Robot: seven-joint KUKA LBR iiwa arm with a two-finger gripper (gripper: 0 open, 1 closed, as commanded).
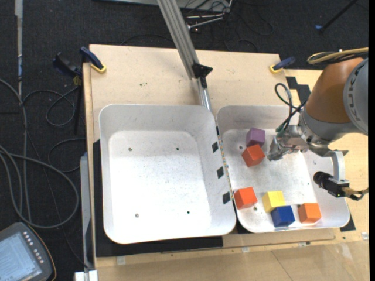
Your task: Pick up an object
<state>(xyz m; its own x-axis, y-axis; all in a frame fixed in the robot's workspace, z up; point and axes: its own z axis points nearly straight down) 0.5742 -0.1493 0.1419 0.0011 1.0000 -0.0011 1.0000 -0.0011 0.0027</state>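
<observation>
Nearest the camera, along the front of the right bin (337, 218), sit four of my cubes; an orange cube (245, 197) by the bin's left wall, a yellow cube (272, 200) further right, a blue cube (283, 216) touching the yellow one on its near side, and a second orange cube (309, 212) just beside the blue one; all four rest on the bin floor, apart from my tool.

Further back in the same bin a red cube (253, 155) lies with a purple cube (255, 136) touching it on the far side; my tool (276, 151) hangs just right of the red cube, low over the bin floor; I cannot tell whether it is open or closed, and I see nothing between it; the red cube is close beside it, though I cannot tell if they touch.

My arm (334, 101) comes in from the right, its orange band above the wrist, over the bin's right half.

The left bin (117, 122) sits side by side with the right one, their walls meeting in the middle; its floor shows small dark specks.

Beyond both bins the bench (146, 69) runs back to blue and yellow clamps (92, 59) at its far corners; a metal pole (179, 31) slants across its far edge; dark carpet and cables lie past that.
</observation>
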